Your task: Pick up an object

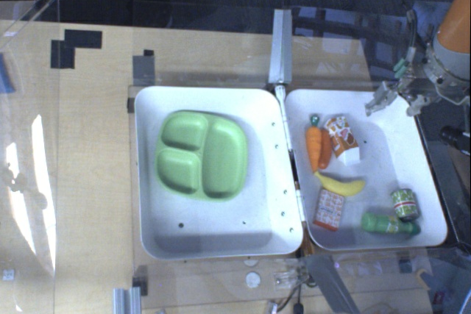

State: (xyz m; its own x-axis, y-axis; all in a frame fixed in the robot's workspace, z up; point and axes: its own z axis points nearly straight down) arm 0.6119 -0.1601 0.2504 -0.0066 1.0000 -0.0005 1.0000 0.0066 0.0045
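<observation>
The gripper (395, 95) is hanging over the top edge of the right bin (434, 180), its 2 fingers spread open and holding nothing. A carrot (314, 147) is lying below it, beside a banana (340, 185). The left bin (147, 158) is holding a green tray (202, 154).

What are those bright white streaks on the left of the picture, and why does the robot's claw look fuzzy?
In the camera view, the streaks are glare on a clear panel over the bench; the end effector at the right bin's upper corner is soft and blurred, while the green tray and carrot look sharper.
</observation>
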